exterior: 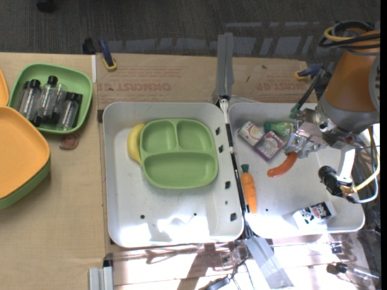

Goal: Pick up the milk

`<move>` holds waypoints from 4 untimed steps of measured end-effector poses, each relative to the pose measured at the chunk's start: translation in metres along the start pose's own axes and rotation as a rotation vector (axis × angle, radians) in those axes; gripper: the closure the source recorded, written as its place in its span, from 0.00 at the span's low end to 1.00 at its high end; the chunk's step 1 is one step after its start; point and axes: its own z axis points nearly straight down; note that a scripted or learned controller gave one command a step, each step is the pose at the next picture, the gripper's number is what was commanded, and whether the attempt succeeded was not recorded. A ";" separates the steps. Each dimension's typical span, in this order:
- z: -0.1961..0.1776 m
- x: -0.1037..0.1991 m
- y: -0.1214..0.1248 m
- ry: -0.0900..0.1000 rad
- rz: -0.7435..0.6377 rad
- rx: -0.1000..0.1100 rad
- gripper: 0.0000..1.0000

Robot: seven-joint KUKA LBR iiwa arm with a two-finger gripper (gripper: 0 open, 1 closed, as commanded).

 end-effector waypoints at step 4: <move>0.018 -0.043 -0.008 0.001 -0.466 -0.002 1.00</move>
